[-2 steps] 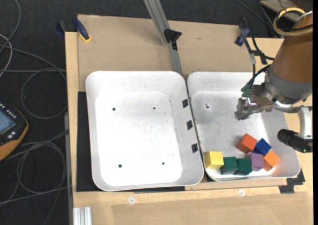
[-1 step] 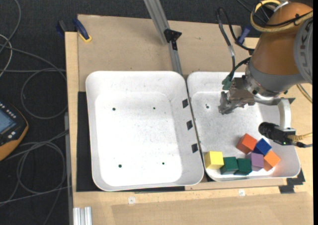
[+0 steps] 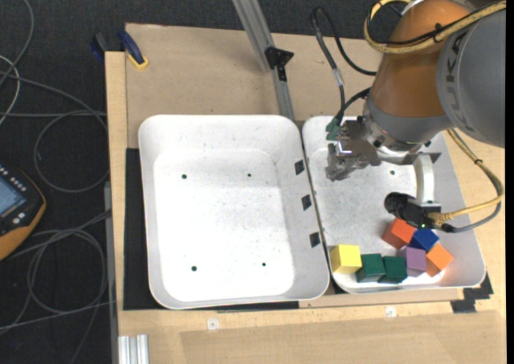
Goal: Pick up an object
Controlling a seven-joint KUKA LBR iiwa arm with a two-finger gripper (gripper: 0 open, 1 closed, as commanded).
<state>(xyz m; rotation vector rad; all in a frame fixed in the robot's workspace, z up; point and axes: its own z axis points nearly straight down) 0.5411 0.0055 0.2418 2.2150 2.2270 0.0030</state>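
Camera view is showing the gripper [image 3: 345,166] hanging over a bare stretch of the right bin [image 3: 363,211], well up-frame of the yellow block [image 3: 347,257] and touching nothing. Whether it is released or clenched I cannot tell from this slant, and nothing is showing in its grasp, so the pick is looking not yet begun.

The blocks, any of which could be serving as the task's object, are crowding against the bin wall nearest the viewer. The yellow block is sitting at the left end of the cluster, with a pair of green blocks [image 3: 382,267] lying just beside it on its right. A purple block [image 3: 416,258] and an orange block [image 3: 439,258] are resting farther right of it. A blue block [image 3: 424,239] and a red-orange block [image 3: 398,233] are sitting right of it and slightly up-frame.

The left bin [image 3: 146,139] is lying well left of the yellow block on the same tabletop [image 3: 201,65].

The yellow block is looking the easiest target, since its left and up-frame sides are standing free. The others are pressing together, leaving little room, and the wall close behind the yellow block is threatening a collision
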